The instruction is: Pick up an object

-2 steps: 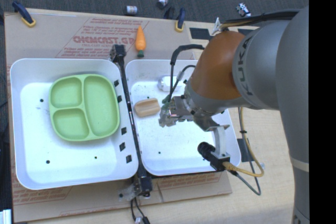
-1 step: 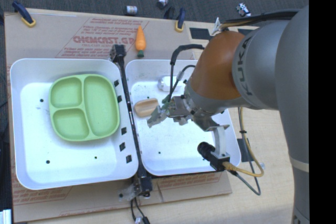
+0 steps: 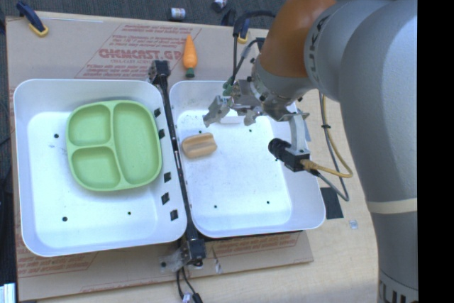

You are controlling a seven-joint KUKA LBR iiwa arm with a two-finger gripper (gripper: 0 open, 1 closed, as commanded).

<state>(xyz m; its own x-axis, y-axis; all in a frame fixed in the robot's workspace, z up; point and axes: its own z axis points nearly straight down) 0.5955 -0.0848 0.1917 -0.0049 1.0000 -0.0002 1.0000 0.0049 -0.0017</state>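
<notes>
Gripper over the right bin, fingers apparently spread apart with nothing between them, tan bun-like object on the bin floor at about seven o'clock from the fingertips, green divided plate in the left bin, orange carrot at twelve o'clock beyond the bins
</notes>
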